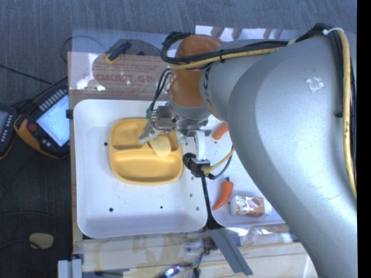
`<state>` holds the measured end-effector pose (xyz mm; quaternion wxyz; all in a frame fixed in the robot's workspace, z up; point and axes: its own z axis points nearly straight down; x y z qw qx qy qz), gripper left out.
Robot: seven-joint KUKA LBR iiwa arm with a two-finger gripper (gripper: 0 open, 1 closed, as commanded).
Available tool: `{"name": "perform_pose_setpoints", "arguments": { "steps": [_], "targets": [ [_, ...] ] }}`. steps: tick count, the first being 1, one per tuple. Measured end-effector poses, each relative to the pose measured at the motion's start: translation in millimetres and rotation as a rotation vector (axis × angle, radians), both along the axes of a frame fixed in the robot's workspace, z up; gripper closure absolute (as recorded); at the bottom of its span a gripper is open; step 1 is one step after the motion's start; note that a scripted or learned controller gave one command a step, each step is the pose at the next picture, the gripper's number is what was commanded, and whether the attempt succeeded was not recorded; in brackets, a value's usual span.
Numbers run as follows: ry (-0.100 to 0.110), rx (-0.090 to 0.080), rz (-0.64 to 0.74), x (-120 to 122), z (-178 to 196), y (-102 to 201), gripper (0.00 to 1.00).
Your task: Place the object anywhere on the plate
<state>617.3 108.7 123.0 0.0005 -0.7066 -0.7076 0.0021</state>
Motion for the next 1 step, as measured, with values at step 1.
{"name": "perform_pose_setpoints", "arguments": {
  "steps": [1],
  "targets": [
    [0.0, 0.0, 0.0, 0.0, 0.0, 0.0, 0.0]
  ]
}}
